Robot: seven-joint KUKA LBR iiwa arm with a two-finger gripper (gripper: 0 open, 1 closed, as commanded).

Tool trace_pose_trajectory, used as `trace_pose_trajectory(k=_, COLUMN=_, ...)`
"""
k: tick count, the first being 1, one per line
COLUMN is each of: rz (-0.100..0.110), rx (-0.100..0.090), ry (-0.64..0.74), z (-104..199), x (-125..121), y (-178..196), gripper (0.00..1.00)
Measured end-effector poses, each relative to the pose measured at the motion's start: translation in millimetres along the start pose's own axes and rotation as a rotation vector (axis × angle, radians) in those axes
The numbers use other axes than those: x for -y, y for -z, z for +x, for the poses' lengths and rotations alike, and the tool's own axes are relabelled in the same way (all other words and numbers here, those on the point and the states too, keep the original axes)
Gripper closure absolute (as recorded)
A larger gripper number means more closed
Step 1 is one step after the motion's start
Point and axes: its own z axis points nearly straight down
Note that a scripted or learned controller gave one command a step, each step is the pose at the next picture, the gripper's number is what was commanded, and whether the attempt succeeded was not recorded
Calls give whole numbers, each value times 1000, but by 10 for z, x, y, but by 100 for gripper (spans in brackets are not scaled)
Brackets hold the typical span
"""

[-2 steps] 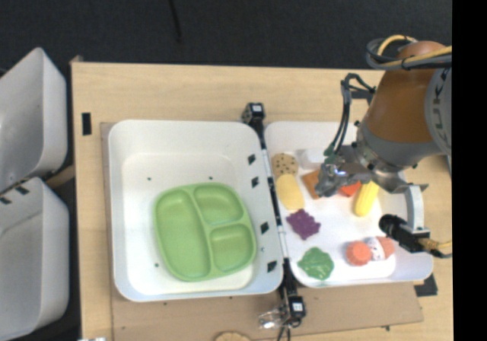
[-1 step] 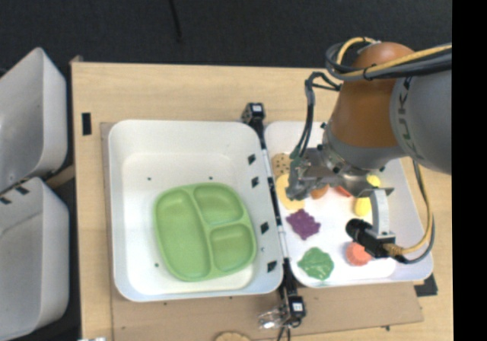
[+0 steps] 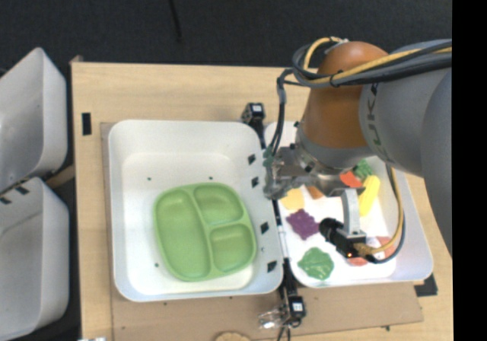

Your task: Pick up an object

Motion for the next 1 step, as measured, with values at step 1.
trace_pose_trajectory(k=1, rz=-1, rx=1, ry=-5, z=-39, x=-26, y=-21, gripper=100)
